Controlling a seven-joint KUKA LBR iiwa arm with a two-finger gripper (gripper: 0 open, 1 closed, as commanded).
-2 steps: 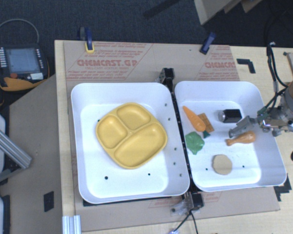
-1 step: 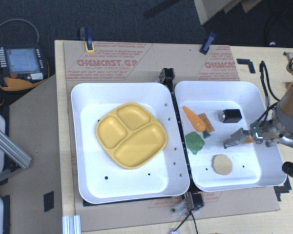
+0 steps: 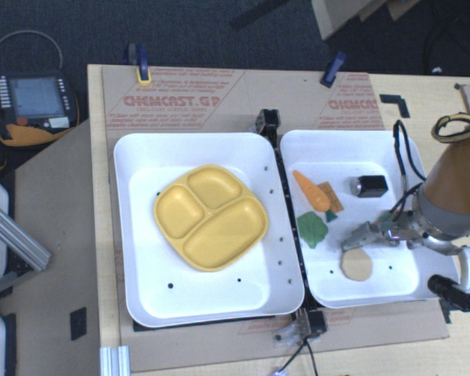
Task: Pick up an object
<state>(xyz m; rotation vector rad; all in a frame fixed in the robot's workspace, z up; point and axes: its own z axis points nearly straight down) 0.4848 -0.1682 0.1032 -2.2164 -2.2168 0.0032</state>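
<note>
Gripper (image 3: 359, 240) low in the right bin (image 3: 329, 149), fingers apparently close together just above a tan round cookie-like disc (image 3: 357, 266), pinching nothing visible. Left of it, a green broccoli-like piece (image 3: 312, 229); above that, an orange carrot (image 3: 310, 190) and a small black block (image 3: 371, 185). In the left bin (image 3: 141, 280), a yellow divided plate (image 3: 210, 216).

Dark blue floor (image 3: 180, 22) around cardboard-topped bench (image 3: 219, 100)
</note>
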